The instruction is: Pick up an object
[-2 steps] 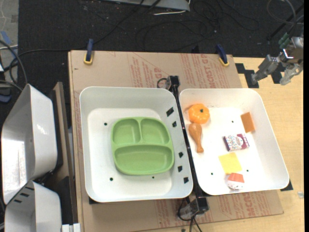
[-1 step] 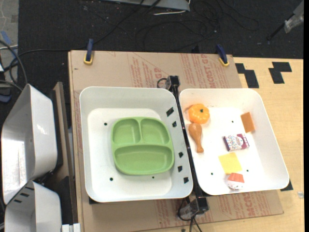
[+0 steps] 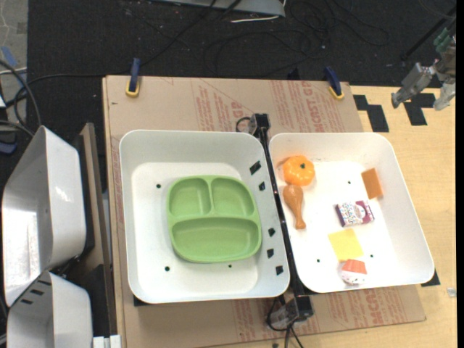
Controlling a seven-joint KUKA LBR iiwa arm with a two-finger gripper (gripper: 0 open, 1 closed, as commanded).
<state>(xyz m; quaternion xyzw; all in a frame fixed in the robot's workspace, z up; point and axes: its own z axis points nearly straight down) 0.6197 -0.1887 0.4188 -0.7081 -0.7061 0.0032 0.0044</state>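
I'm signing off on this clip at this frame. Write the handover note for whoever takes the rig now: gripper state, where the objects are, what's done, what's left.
Gripper: parked at the far right, off the bins, beyond the right bin's back corner; nothing seen in it.
Right bin: orange pumpkin at the back left, chicken drumstick just in front of it, orange block, small purple carton, yellow piece, small red-and-white item near the front wall.
Left bin: green divided plate, its compartments bare.
Done: nothing picked yet.
Left: reach into a bin, grasp one object, lift it.
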